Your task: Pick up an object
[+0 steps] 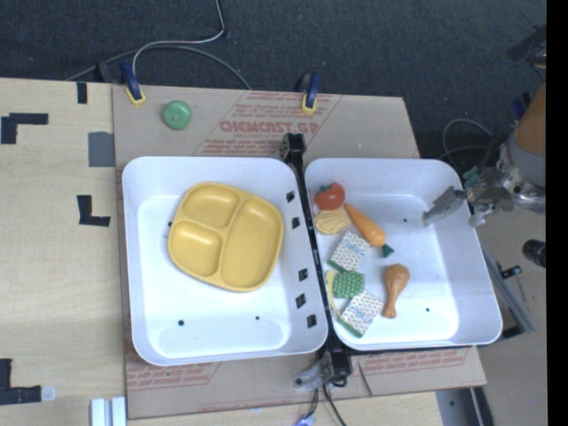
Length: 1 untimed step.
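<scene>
Pick not begun: my claw point(453, 204) hangs over the right bin's point(461, 327) right rim, holding nothing I can see; how far it is open I cannot tell.
Bench point(53, 264) carries 2 bins; left bin point(151, 327) holds a yellow plate point(225, 236). I judge the drumstick point(395, 287) best: it lies apart, right of the carrot point(366, 225), tomato point(330, 196) and crackers point(349, 252). Descend straight, avoid the rim.
</scene>
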Tool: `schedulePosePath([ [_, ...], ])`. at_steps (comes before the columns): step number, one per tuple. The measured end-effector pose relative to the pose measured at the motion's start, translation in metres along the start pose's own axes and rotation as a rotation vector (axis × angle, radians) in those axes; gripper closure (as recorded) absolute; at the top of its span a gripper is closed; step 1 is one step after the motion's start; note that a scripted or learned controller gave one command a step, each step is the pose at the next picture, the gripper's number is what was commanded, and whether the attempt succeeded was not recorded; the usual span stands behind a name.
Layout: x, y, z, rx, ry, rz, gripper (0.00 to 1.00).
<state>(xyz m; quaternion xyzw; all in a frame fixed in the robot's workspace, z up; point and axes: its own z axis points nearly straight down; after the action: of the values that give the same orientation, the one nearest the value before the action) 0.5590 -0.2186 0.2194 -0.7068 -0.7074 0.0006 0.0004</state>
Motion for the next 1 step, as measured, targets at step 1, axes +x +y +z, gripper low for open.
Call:
schedulePosePath([
  [1, 0.0655, 0.0795, 0.0709, 0.001, 0.002, -0.002, 0.00],
])
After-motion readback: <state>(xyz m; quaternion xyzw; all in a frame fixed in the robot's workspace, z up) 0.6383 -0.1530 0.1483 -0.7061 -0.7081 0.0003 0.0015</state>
